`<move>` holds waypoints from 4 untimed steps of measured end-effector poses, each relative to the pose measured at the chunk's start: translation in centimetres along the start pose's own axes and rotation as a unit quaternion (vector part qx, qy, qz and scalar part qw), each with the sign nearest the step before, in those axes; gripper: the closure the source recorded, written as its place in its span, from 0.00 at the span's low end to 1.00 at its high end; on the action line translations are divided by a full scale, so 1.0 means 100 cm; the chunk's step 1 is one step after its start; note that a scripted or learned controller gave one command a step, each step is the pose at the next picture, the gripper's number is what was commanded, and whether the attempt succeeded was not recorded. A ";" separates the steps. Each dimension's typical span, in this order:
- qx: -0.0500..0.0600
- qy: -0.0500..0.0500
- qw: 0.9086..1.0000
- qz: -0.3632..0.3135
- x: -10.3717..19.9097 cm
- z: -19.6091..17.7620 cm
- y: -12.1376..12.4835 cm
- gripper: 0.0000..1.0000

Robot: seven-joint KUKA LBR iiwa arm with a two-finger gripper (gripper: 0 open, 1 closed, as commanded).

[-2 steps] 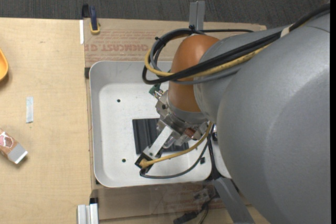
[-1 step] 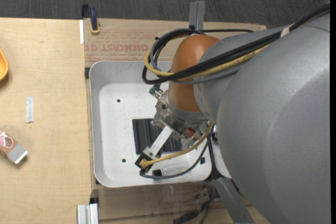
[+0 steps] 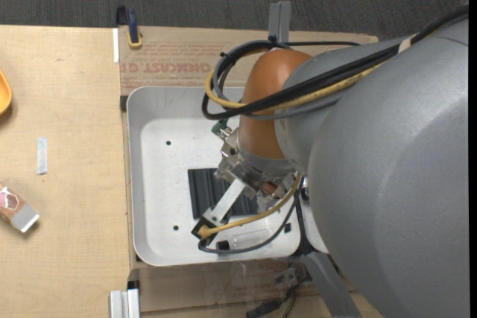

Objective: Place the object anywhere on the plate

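The arm (image 3: 387,160) is being reached down into the bin (image 3: 149,115). Its wrist is being held low over the bin's middle, probably so that the gripper (image 3: 250,182) is being set straight above what is lying there. A dark ribbed slab (image 3: 200,190) is being taken as the object. It is lying flat on the bin's floor, near the middle, with the part nearer the arm being covered by the wrist. Whether the slab is being grasped or merely hovered over cannot be told, because the gripper's working end is being hidden beneath the orange band (image 3: 268,93) and the cables (image 3: 223,78).

Outside the bin, things are being left scattered on the bench (image 3: 67,249). A grey strip (image 3: 42,156) and a red-and-white packet (image 3: 15,208) are lying well apart from the bin's left wall. An orange rim (image 3: 4,97) is being cut off by the frame, farther still from that wall. It may be the plate, though this cannot be told. A clamp (image 3: 131,30) is being kept just beyond the bin's far left corner, beside the cardboard (image 3: 179,67).

Should the slab be carried that way, the bin's left wall is being judged the first obstacle. The strip and packet, on the same side of the bin, are being judged the next.
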State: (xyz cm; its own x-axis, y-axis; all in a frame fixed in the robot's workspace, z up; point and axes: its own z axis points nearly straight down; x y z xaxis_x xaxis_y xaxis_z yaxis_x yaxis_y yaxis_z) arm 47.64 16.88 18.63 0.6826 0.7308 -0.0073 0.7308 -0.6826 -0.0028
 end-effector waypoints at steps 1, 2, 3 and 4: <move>-0.001 0.001 1.000 -0.016 0.060 -0.065 0.086 0.00; -0.001 0.002 0.978 0.208 0.081 0.057 0.058 0.00; -0.001 0.002 0.978 0.207 0.076 0.050 -0.004 0.00; -0.001 0.003 0.967 0.255 0.126 -0.024 0.050 0.00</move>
State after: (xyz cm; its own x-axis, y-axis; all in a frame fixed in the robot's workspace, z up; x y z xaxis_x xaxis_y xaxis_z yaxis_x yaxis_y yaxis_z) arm 59.90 22.67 20.88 0.9543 0.2988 -0.0011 0.2988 -0.9543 0.0021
